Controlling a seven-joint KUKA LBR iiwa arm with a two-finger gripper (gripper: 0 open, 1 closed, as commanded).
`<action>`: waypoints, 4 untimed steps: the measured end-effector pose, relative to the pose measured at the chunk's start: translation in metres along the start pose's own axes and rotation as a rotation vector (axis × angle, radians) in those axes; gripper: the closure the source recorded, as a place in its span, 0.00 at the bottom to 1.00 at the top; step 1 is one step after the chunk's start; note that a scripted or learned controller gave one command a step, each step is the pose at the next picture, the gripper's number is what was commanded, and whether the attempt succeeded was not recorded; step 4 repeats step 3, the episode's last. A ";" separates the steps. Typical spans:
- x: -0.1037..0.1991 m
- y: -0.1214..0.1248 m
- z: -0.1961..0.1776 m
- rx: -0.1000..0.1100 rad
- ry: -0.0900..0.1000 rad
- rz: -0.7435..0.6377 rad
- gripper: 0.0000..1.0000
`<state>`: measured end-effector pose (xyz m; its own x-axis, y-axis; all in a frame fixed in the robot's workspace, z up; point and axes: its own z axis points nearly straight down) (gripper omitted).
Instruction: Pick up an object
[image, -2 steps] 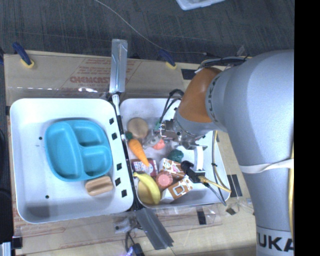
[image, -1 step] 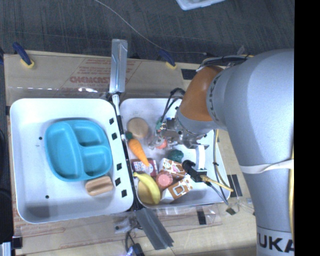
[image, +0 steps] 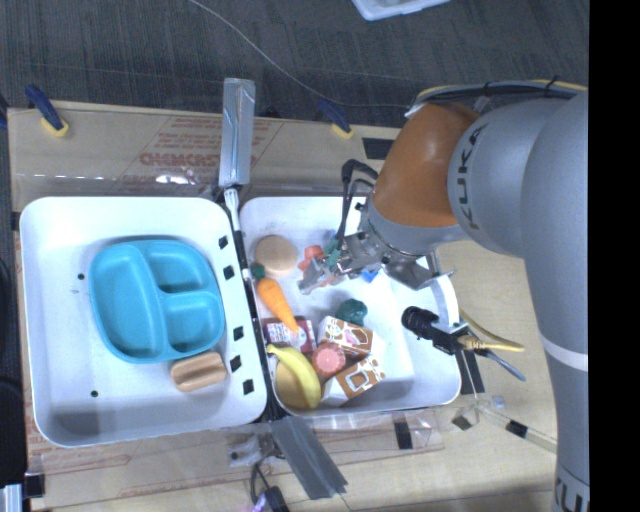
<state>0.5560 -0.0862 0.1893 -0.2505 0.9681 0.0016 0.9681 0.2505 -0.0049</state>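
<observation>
**A:** What is on the bench?

**B:** Two shallow white bins sit side by side. The left bin (image: 50, 300) holds a blue divided tray (image: 155, 298), and a tan bread roll (image: 198, 371) lies just beside the tray's lower right corner.

**A:** And the other bin?

**B:** The right bin (image: 425, 375) holds a cluster of toy food along its left side. At the top is a round beige bun (image: 277, 254). Just below it lies an orange carrot (image: 275, 300), pointing down and to the right. Below that, a yellow banana (image: 296, 376) curves along the bottom edge, next to a small red round piece (image: 328, 358) and two brown-and-white cartons (image: 352, 355). A dark green lump (image: 352, 309) sits near the middle.

**A:** Where is the arm?

**B:** The grey arm with its orange band (image: 425, 170) reaches in from the right. The gripper (image: 325, 265) is over the upper middle of the right bin, just beside the bun.

**A:** Is it holding anything?

**B:** I cannot tell; that part is too cluttered to read.
</observation>
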 end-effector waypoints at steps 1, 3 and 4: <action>0.040 0.020 0.001 0.002 0.000 0.010 1.00; 0.031 0.026 -0.103 0.001 -0.002 0.264 1.00; 0.031 0.026 -0.103 0.001 -0.002 0.264 1.00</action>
